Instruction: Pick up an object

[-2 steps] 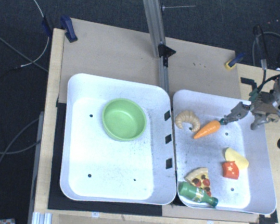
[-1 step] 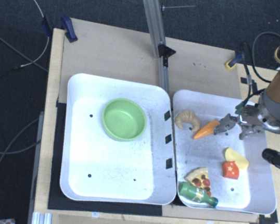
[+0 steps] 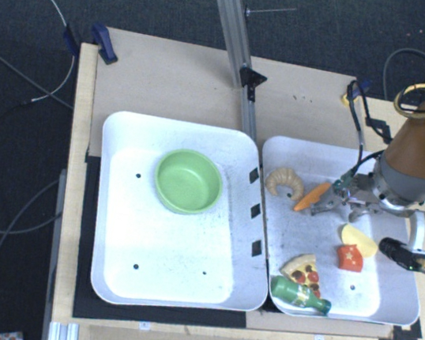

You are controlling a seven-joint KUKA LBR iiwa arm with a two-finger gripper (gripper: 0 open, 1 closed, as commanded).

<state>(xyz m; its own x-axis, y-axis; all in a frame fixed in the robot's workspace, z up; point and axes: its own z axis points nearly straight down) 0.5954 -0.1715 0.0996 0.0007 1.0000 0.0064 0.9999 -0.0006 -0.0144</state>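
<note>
My gripper [image 3: 334,200] hangs low in the right bin [image 3: 391,302], near its back middle, below the orange-banded wrist [image 3: 418,146]. An orange carrot [image 3: 311,197] lies tilted just left of the gripper, its right end touching or nearly touching the gripper tip. I cannot tell whether the carrot is between the jaws. A tan croissant [image 3: 284,181] rests left of the carrot. A yellow wedge [image 3: 359,239] and a red piece [image 3: 350,259] lie in front of the gripper. A pizza slice [image 3: 305,269] and a green bottle [image 3: 300,295] sit at the front edge.
The left bin [image 3: 118,262] holds a green bowl [image 3: 187,180] toward its back. A metal pole [image 3: 234,33] slants down between the two bins at the back. Black cables [image 3: 403,255] trail by the arm on the right.
</note>
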